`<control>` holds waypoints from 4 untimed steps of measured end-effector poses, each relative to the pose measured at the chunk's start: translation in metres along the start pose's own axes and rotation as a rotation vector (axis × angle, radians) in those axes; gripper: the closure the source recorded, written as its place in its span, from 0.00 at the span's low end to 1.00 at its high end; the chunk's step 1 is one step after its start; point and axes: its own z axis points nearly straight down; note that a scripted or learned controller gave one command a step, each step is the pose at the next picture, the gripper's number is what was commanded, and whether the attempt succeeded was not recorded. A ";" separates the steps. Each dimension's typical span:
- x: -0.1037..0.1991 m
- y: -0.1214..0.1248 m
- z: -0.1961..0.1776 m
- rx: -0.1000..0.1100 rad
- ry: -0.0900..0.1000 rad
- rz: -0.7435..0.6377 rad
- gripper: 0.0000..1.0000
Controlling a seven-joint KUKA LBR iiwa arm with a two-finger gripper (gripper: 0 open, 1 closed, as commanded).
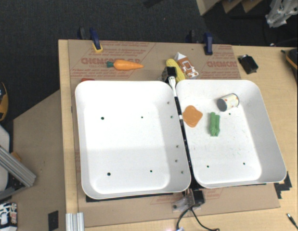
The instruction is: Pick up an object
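my fingers: can't tell open or closed | right white bin [264, 143]: flat orange round piece [192, 115] at left wall, green toy block [214, 124] just beside, small cream cylinder cup [227, 101] toward back | orange toy carrot [125, 65] on cardboard behind left white bin [91, 143]

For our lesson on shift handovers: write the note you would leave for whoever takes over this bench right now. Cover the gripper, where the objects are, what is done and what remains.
Gripper: nothing to report from the camera view; confirm its state before running.
Right bin: three candidates in its upper half. An orange piece lies by the left wall, a green piece just right of it, and a small cylinder on its side nearer the back.
On the board behind the bins: a toy carrot and a small cluster with a yellow piece.
Done: nothing picked up yet.
Left: pick up one object.
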 end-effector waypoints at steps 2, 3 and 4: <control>-0.098 -0.007 0.018 0.017 0.000 0.004 0.00; -0.098 -0.006 0.006 0.010 -0.004 0.004 1.00; -0.098 -0.006 0.007 0.012 -0.003 0.003 0.00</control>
